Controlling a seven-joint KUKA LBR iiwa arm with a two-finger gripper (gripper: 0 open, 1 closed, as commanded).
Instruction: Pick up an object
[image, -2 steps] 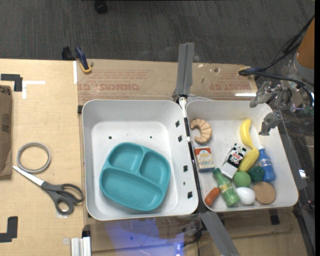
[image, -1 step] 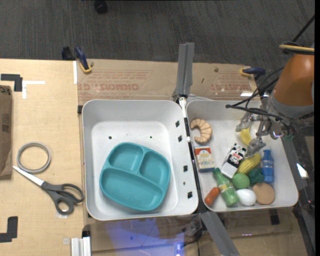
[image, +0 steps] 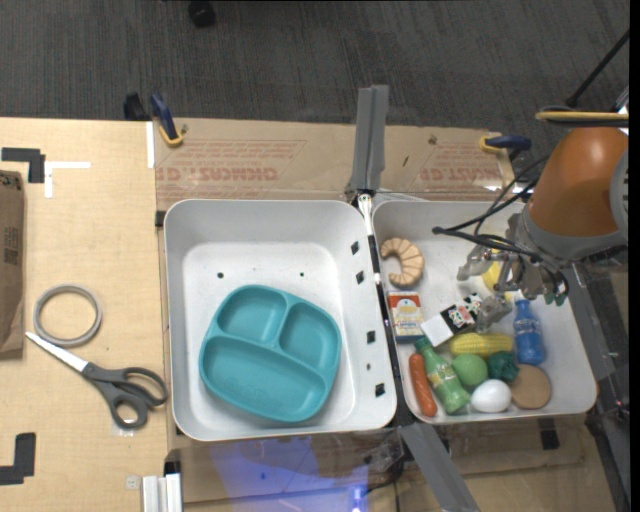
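Note:
The right bin (image: 575, 400) holds a heap of toy food. A croissant (image: 405, 259) lies at its far left, with a small red-and-white box (image: 405, 314) just below it. Toward the front lie a green bottle (image: 442, 376), a carrot (image: 422, 385), a corn cob (image: 481, 346), a green ball (image: 470, 369), a white egg (image: 490, 396), a brown round piece (image: 531, 387) and a blue bottle (image: 527, 333). My gripper (image: 489, 289) hangs low over the bin's middle right, above a yellow item (image: 490, 277) and a small black-and-white piece (image: 460, 315).
The left bin (image: 190, 240) holds a teal divided plate (image: 268, 351). On the bench to the left lie scissors (image: 110, 382) and a tape roll (image: 67, 314). A grey post (image: 369, 140) stands behind the bins' shared wall. Cables trail from the wrist.

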